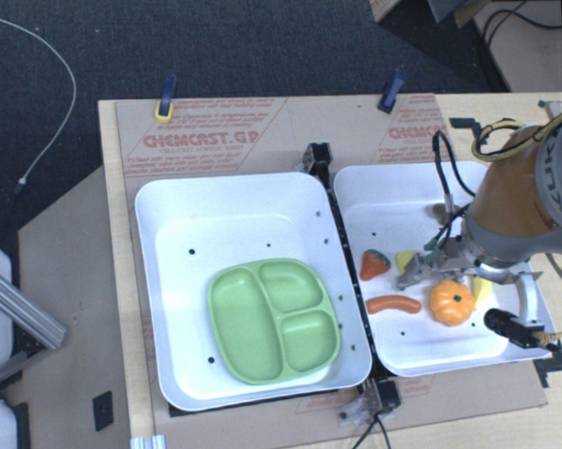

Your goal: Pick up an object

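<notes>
The right bin (392,190) holds several toy foods. A red piece with a green top (374,263) lies by the bin's left wall, with a small yellow piece (405,257) just right of it. An orange sausage (393,304) lies below them, and an orange pumpkin (451,302) sits to its right. My gripper (421,270) is low in this bin, between the yellow piece and the pumpkin and just above the sausage. The grey wrist with its orange band (505,198) covers the bin's right part. Nothing shows as held.
The left bin (168,215) holds a green divided plate (272,318). A black clamp (317,157) sits where the two bins meet at the back, and another (379,397) at the front. A black cable (440,164) loops over the right bin. A yellow bit (481,290) peeks from behind the pumpkin.
</notes>
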Motion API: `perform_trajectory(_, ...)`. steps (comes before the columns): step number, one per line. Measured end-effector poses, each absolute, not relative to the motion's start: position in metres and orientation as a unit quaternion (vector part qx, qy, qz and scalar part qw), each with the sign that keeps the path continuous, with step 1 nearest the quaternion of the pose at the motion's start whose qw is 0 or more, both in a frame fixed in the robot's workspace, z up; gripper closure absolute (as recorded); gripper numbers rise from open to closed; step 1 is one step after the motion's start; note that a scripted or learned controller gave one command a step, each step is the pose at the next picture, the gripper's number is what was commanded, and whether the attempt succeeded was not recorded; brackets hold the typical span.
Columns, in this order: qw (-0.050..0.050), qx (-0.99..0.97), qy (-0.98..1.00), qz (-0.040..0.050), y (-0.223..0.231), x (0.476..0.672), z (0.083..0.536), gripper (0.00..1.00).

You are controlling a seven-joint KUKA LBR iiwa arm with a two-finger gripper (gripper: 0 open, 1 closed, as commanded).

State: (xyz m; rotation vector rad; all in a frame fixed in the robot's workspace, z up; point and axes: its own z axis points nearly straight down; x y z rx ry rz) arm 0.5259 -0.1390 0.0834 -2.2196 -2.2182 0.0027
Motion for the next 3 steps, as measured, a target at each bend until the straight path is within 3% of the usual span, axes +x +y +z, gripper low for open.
perform_trajectory(1,0.0,-0.707,-0.707,-0.0004,-0.139,0.527,0.095,1.0)
perform_trajectory(3,-0.003,-0.707,-0.708,-0.0013,-0.147,0.54,0.195,1.0)
